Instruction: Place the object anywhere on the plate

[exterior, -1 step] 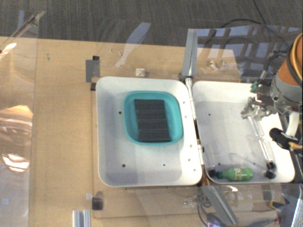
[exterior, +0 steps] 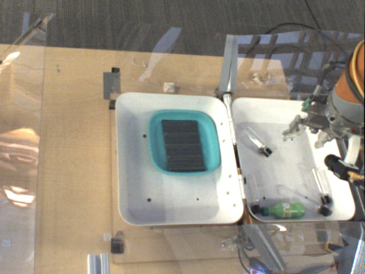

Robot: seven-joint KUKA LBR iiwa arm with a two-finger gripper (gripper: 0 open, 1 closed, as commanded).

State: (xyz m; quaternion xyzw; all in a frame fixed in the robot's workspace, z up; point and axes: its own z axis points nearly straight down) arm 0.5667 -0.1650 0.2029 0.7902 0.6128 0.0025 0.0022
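Nearest the camera, a green plastic bottle lies on its side along the front wall of the right bin. A clear tube with a dark cap lies just behind it to the right. Farther back, a second clear tube lies diagonally on the bin floor.

In the left bin sits the teal plate, with a dark ribbed pad resting on it.

At the far right, the gripper hangs over the back of the right bin, near the second tube but apart from it. Nothing is seen between its fingers; whether they stand apart or together cannot be told.

Judgement: the pick has not yet been made. The next move calls for descent onto one chosen object, a firm grasp, then a carry leftward across the bin walls to the plate.
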